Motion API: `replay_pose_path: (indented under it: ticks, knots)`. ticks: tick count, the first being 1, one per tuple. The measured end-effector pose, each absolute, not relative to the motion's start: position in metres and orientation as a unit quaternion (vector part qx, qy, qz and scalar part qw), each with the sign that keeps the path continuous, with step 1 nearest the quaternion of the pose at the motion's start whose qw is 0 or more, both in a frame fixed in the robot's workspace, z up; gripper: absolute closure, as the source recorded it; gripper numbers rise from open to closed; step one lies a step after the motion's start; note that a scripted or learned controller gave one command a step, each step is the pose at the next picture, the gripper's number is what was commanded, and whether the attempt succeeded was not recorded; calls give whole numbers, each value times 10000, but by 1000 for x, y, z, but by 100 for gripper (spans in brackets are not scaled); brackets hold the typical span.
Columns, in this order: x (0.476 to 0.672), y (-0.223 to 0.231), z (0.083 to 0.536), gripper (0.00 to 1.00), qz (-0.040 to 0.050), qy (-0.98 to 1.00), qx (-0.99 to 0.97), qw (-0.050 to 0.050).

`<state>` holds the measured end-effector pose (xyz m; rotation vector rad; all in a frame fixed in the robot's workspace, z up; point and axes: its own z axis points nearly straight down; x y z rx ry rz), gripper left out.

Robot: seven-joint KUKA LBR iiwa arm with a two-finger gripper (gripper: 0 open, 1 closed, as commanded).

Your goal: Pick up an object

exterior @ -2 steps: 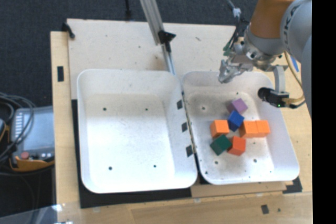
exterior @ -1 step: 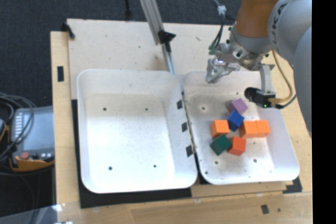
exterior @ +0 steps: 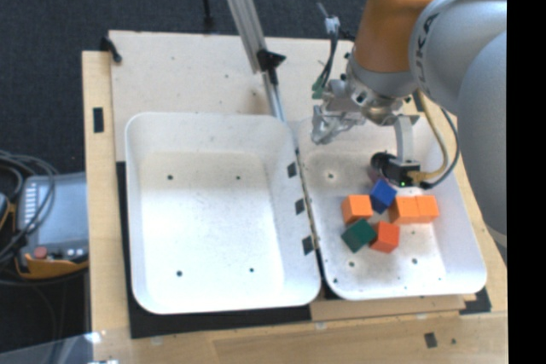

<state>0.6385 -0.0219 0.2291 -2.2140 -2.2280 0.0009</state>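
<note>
Several small blocks lie clustered in the right bin [exterior: 456, 268]: an orange block [exterior: 357, 206], a blue block [exterior: 383, 195], a longer orange block [exterior: 416, 208], a green block [exterior: 359, 234] and a red-orange block [exterior: 386, 237]. My gripper [exterior: 327, 129] hangs over the far left corner of that bin, well above and to the left of the cluster. Nothing shows between its fingers, and their spread is too small to make out.
The left bin [exterior: 213, 209] sits beside the right one, joined along a middle divider [exterior: 303, 200]. A slanted aluminium post [exterior: 243, 8] rises behind the bins. A black device with a green light [exterior: 394, 170] hangs near the blocks. Cables and a box [exterior: 51, 222] lie off the bench at left.
</note>
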Motion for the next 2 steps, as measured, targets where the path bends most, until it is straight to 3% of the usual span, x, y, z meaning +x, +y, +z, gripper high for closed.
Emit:
replay_pose_path:
  ticks: [2]
  knots:
    - [626, 83, 250, 100, -14, -7102, -7040, 0]
